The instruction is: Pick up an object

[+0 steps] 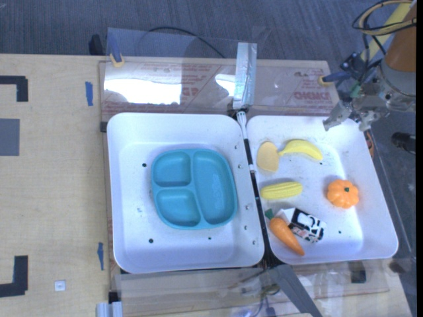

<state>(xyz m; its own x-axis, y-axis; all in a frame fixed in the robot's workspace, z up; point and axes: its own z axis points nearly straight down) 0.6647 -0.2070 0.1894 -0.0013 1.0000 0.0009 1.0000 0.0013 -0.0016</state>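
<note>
Two shallow white bins sat side by side on the bench. The left bin (125,230) held a blue divided plate (194,188) lying flat near its centre, three compartments facing up. The right bin (377,233) held all the loose objects. A yellow banana (302,149) lay toward 12 o'clock of that bin, with a pale yellow rounded piece (268,156) touching or just beside its left end, at about 10 o'clock. A yellow corn cob (281,190) lay on its side near 9 o'clock, below the pale piece. An orange pumpkin (342,193) stood at about 3 o'clock, well apart from the rest. At 7 o'clock an orange carrot (287,234) lay slanted, green top up-left, and a black-and-white toy (307,226) rested just beside it on the right, possibly touching; I could not tell what the toy was. The gripper (360,114) hung over the right bin's rim at roughly 1 o'clock, at the far corner, with the grey arm and cables rising behind it toward the frame's upper right. Nothing was seen between its fingers. Whether the jaws stood open or closed I could not tell: the tip was small and cluttered against the rim. The banana was the nearest object to it, still clearly apart.
</note>
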